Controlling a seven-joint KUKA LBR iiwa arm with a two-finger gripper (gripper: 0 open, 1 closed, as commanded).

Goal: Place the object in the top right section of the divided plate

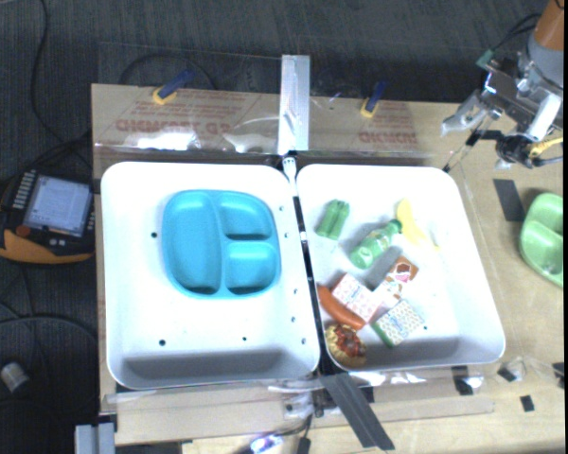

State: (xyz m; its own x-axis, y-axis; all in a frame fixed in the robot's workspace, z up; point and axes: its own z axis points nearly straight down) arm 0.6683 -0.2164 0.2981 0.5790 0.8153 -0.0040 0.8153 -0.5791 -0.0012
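Your gripper [511, 121] sits at the top right of the view, outside both bins, past the far right corner of the right bin [473, 253]. You cannot tell from here how its jaws stand, and nothing shows in its grasp. The arm [549, 26] comes in from the upper right corner, its orange band just visible at the edge, with the wrist pointing down and to the left toward the bench.

The objects lie well apart from the gripper, in the right bin. A green block [332, 218] sits near the bin's far left corner. A green bottle [374, 244] lies tilted in the middle, with a yellow piece [409, 220] just beside its upper end. Closer to the near left corner you have small cartons [379, 301] bunched together, an orange carrot-like piece [339, 308] and a dark red cluster [346, 341] against the wall.

The blue divided plate [222, 242] rests in the left bin [133, 329], toward its far side, with bare white floor all round it. Its top right section [244, 214] holds nothing.
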